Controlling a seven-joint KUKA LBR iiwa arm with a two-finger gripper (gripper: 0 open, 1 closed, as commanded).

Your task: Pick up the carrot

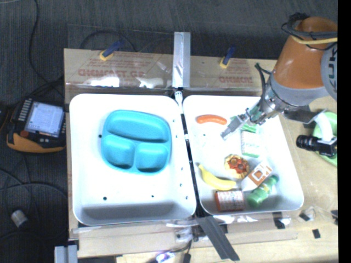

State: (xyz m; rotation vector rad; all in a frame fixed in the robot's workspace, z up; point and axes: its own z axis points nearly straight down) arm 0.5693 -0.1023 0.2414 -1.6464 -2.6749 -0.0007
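Two shallow white bins side by side on the counter (pixel 307 163): left bin (pixel 82 163) bearing a blue divided tray (pixel 135 140), right bin (pixel 290 163) carrying the clutter. Grey arm with its orange band (pixel 305 51) reaching in from the right, wrist angled down and leftward over the right bin's far half. Jaws (pixel 227 131) hanging just right of the carrot, tips low near the bin floor; whether wide or narrow, cannot tell from this slant, too small and blurred. Nothing seen between them.

Among the right bin's contents, by size: a white and green packet (pixel 251 144) under the wrist; a yellow banana (pixel 215 179) along the near left; a brown-red can (pixel 228 200) at the near rim; a green bottle-like item (pixel 261 193) beside it; a small orange and white carton (pixel 259 173); a red and yellow item (pixel 236 164) in the middle. Smallest and most to the point: the carrot (pixel 210 119), orange, lying flat and crosswise near the far left corner of the right bin, apart from everything else, seemingly untouched.

Judged from this: approach largely made, grasp not yet made, lift wholly left to do. Remaining, most likely: shift leftward over the carrot, straddle across its narrow width, close, raise. Clear floor around the carrot, so little risk of catching a neighbour; bin wall close behind worth minding.
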